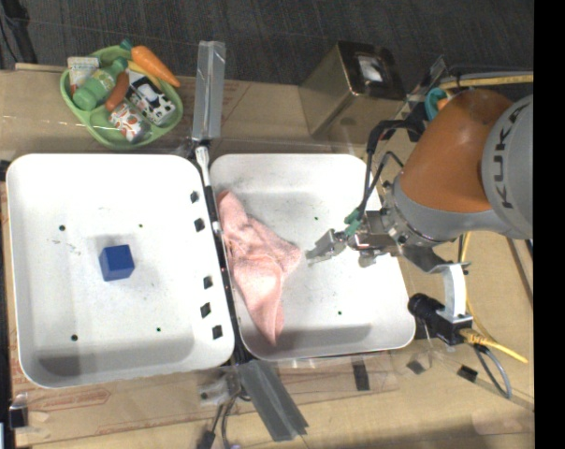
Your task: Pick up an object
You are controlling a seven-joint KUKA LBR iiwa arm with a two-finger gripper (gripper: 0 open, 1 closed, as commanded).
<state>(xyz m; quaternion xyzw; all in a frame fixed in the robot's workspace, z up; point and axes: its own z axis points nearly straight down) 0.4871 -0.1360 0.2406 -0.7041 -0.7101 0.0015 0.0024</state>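
1. Far left, rear: a round light-green plastic bowl (95, 120) sits on the brown cardboard-coloured worktop (264, 96), just behind the left bin. It is heaped with small toy groceries, among them an orange carrot shape (152, 62) and a small black-and-white carton; the rest are too small to name.
2. Left: a shallow white rectangular bin with rounded corners (39, 185), smooth and matt, its floor marked by a few dark dots. A small blue cube (117, 261), hard-edged and solid in colour, rests on the floor left of the bin's centre, well apart from every wall.
3. Centre: a grey metal divider strip (209, 73) runs from the rear of the worktop down between the two bins, with small black clips along the seam.
4. Right of centre: a second shallow white bin (292, 171) of the same make. A crumpled pale-pink cloth (254, 255), soft and creased, lies along this bin's left wall, running from near the rear to the front, with one fold pointing right toward the pincer.
5. Rear, behind the right bin: a tan cardboard box (343, 87) stands tilted on the worktop.
6. Right: the grey arm with orange band (456, 157) reaches over the right bin. Its metal pincer (318, 250) sits low, just beside the tip of the cloth's fold; whether the fingers are apart or together cannot be told, and no cloth is seen between them.
7. Surroundings: dark carpet-like flooring lies beyond the worktop's rear edge; cables trail at the right.
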